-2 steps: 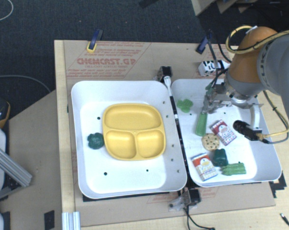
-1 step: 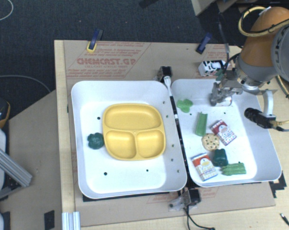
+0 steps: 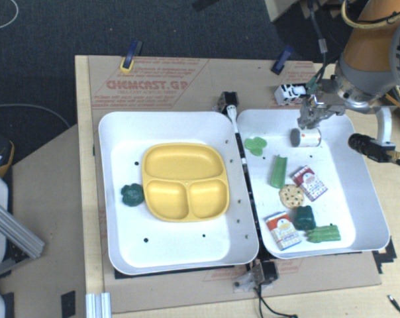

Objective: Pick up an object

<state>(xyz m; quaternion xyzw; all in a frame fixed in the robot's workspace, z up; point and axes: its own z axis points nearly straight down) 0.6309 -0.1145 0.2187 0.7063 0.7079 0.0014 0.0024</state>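
Jaws [image 3: 310, 123] of the grey arm hang over the far part of the right bin [image 3: 365, 197], pointing down, directly above a small white cylinder [image 3: 306, 138] with a grey end; whether they are wide or narrow cannot be told, and the cylinder appears to lie on the bin floor just under them rather than between them. An orange band [image 3: 379, 12] wraps the arm above the wrist, at the far right.

Two shallow white bins sit side by side on a tabletop [image 3: 153, 85] — a cardboard-coloured sheet with red lettering.

Right bin, from far to near: a light green flat piece [image 3: 255, 145] near its left wall, a green stick [image 3: 278, 171] standing on a slant, a red and white packet [image 3: 309, 182], a round cookie [image 3: 291, 195] just beside the packet, a dark green block [image 3: 304, 217], a second red and white packet [image 3: 283, 230] touching that block, and a green piece [image 3: 324, 233] at the near edge.

Left bin [image 3: 117, 138]: a yellow tray [image 3: 185, 181] with three compartments lies in the middle — one long compartment far, two smaller ones near. A dark green lump [image 3: 132, 194] rests on the bin floor just left of the tray.
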